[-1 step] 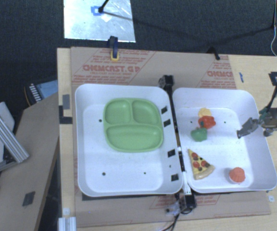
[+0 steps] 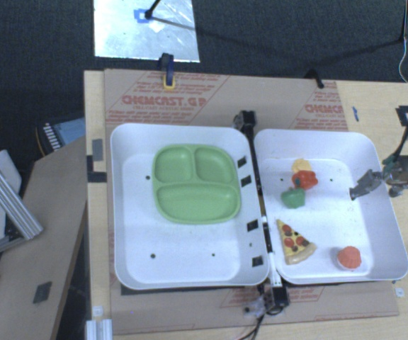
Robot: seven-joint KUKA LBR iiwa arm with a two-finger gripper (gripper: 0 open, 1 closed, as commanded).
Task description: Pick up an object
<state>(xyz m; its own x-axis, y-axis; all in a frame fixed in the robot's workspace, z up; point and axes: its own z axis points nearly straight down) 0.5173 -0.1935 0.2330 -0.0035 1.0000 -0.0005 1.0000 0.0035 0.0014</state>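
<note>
I see the gripper (image 2: 363,186) coming in from the right, hanging over the right edge of the right bin (image 2: 384,250). I cannot tell how it is set, and nothing shows in its grip. In that bin, the toys lie well apart from it: a red piece (image 2: 305,180) touching a yellow piece (image 2: 301,166) behind it, a green piece (image 2: 293,197) just in front of those, a pizza slice (image 2: 295,241) near the bin's left wall, and a round red and white piece (image 2: 348,258) near the front. The left bin (image 2: 129,253) holds a green divided plate (image 2: 195,183).
</note>
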